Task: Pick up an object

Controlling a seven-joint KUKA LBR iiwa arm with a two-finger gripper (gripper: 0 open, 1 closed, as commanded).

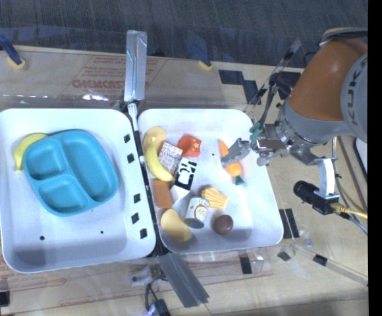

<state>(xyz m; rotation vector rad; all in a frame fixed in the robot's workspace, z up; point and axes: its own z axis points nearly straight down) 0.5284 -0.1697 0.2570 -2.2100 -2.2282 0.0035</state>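
My gripper [239,150] hangs over the right side of the right bin [265,206], reaching in from the right. Directly beneath it lies an orange carrot-like piece [232,169] with a green tip, partly covered by the gripper. The view does not show whether that piece is gripped. Further left in the same bin are a yellow banana [153,151], a red piece [190,144], a small printed packet [170,155] and a black-and-white box [186,174].
The front of the right bin holds a small can [196,209], a yellow ridged piece [215,197], a brown ball [222,224], a tan lump [173,223] and an orange-brown block [163,193]. The left bin [59,242] bears a blue divided plate [72,170] and a yellow banana [25,147].
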